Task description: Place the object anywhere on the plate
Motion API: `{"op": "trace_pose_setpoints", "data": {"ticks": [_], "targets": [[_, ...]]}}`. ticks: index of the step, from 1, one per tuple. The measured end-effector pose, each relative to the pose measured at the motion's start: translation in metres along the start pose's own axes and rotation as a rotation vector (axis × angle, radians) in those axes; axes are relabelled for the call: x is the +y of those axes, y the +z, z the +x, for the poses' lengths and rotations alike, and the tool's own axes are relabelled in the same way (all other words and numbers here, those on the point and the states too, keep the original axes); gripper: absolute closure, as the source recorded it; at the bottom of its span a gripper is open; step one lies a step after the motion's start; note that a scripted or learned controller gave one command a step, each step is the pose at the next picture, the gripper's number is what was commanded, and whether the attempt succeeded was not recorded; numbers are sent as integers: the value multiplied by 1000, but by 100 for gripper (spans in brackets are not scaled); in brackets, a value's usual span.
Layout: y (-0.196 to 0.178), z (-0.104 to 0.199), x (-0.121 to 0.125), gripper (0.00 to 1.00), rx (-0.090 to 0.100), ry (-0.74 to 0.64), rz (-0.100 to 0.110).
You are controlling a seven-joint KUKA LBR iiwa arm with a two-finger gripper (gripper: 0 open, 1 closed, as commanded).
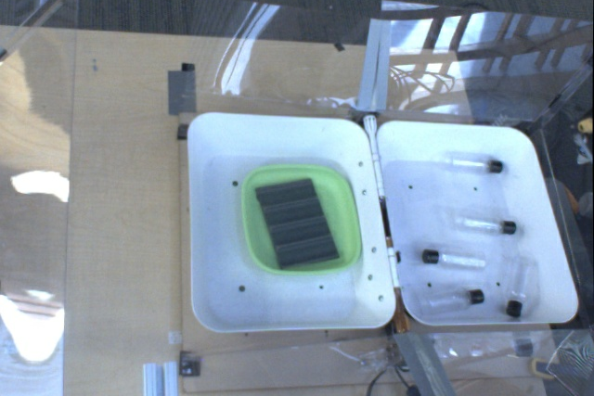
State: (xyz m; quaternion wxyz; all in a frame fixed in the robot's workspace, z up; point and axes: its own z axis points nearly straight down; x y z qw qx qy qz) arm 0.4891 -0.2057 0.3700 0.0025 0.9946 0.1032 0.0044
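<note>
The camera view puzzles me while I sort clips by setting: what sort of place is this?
Probably a lab test bench: a pale wooden bench bears two shallow white bins, one holding a green square plate, the other clear black-capped tubes.

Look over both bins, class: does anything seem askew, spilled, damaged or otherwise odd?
Nothing looks spilled or broken. The dark ribbed block lies on the green plate in the left bin, turned slightly off square with the plate's edges. In the right bin, clear tubes with black caps lie scattered at different angles.
</note>
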Motion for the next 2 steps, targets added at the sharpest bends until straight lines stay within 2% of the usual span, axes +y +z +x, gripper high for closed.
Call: {"op": "trace_pose_setpoints", "data": {"ticks": [1,2], "targets": [[-60,14,3,0,3,-2,-3],[-65,99,20,0,1,-4,-1]]}}
